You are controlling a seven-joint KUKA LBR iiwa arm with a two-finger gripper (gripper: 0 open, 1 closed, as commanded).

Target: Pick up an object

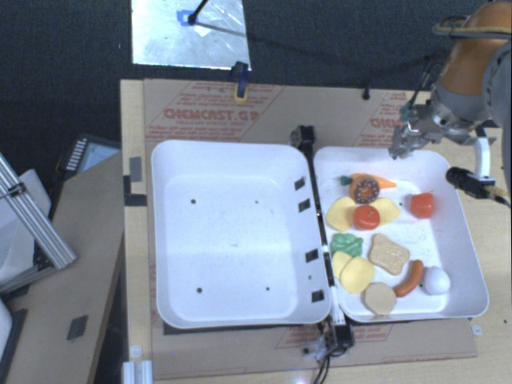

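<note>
Stock is lying in the right bin [460, 238], all toy food: a doughnut [366, 190] resting on a carrot [382, 182], a red tomato [367, 217] sitting on yellow pieces [342, 212], a second red piece [422, 205] at three o'clock of them, a green item [346, 243], a toast slice [389, 255], a sausage [409, 279], a white egg [436, 280] and a tan round [379, 298] at six o'clock. The left bin [232, 230] is sitting alongside. The gripper [402, 146] is hovering over the bin's twelve o'clock rim, holding nothing; its spread cannot be told. Pieces are probably handling as light, stiff, slippery plastic; the lone red piece is offering the clearest sides to pinch. Backing board is reading "CHEMCAST GP" [210, 114].
</note>
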